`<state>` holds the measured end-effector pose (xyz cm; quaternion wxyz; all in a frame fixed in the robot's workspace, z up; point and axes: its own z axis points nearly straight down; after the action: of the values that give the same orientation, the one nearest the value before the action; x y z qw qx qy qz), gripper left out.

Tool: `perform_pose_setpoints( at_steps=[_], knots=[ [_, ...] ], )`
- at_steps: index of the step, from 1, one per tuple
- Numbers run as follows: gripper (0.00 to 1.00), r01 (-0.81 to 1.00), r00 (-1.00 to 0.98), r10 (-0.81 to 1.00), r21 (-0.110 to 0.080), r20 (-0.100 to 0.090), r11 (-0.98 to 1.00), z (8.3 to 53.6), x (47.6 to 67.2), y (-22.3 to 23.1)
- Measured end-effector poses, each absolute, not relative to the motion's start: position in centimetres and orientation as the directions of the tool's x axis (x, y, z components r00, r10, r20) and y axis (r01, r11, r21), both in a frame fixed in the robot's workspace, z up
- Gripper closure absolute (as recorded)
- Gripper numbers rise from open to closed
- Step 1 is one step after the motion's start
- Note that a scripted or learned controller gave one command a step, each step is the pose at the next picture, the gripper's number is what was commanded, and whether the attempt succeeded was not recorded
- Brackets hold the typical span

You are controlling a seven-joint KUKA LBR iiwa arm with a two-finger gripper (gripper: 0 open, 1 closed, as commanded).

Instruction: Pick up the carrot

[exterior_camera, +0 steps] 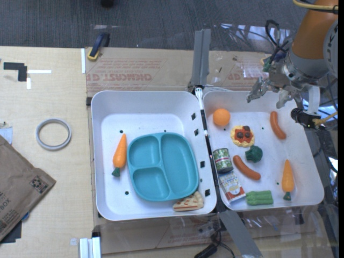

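Two carrots are in view. One carrot [119, 153] lies in the left bin [102, 144], just left of the teal divided plate [163, 165], leaf end toward the front. The other carrot [288, 177] lies near the right bin's [312, 160] front right corner. My gripper [267, 97] hangs open over the back edge of the right bin, well behind and left of that carrot, with nothing between its fingers.
The right bin also holds an orange [221, 117], a small pizza [242, 135], broccoli [253, 154], a can [221, 160], two sausages [277, 125] [246, 167], a carton [232, 187] and a green vegetable [259, 198]. A pizza slice [188, 202] lies by the plate.
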<state>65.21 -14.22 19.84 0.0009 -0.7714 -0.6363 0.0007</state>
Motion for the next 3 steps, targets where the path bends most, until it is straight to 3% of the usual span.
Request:
perform_pose_setpoints(
  at_steps=[1, 2, 3],
  knots=[
    [0.00, 0.980, 0.198, 0.980, -0.002, -0.001, -0.198, 15.7, 58.9, -18.7],
    [0.00, 0.936, 0.353, 0.936, -0.005, 0.001, -0.353, 11.9, 53.3, -20.9],
    [0.00, 0.975, 0.223, 0.975, -0.004, 0.010, -0.223, 9.2, 50.3, -20.8]
  ],
)
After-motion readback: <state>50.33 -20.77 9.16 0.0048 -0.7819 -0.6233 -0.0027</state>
